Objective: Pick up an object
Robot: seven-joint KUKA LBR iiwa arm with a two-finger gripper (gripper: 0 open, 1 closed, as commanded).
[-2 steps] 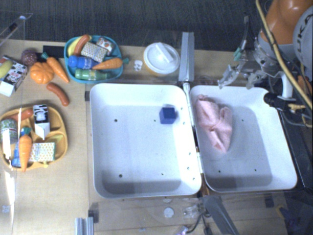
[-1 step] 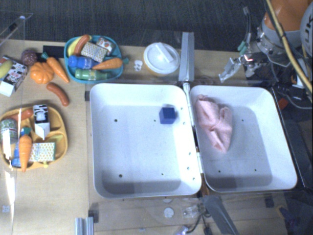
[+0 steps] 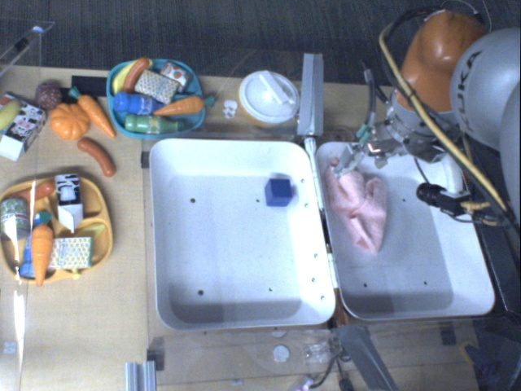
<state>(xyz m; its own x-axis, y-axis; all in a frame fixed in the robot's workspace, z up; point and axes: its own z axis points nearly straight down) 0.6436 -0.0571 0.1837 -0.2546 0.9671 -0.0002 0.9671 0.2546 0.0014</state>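
Observation:
A pink soft object (image 3: pixel 360 208) lies crumpled in the left half of the right bin (image 3: pixel 456 275). A small blue cube (image 3: pixel 279 191) sits in the left bin (image 3: pixel 212 243), toward its upper right. My gripper (image 3: pixel 358 155) hangs at the far left corner of the right bin, just over the upper end of the pink object. Whether it touches the pink object is unclear. The grey arm with its orange band (image 3: pixel 440 43) comes in from the upper right.
Beyond the bins stand a blue bowl (image 3: pixel 156 98) of toy food and a white round lid (image 3: pixel 269 96). A yellow plate (image 3: pixel 57 230) of toy food, an orange pumpkin (image 3: pixel 67 121) and a sausage (image 3: pixel 98 156) lie on the bench at left. Black cables (image 3: pixel 444 195) cross the right bin's far right side.

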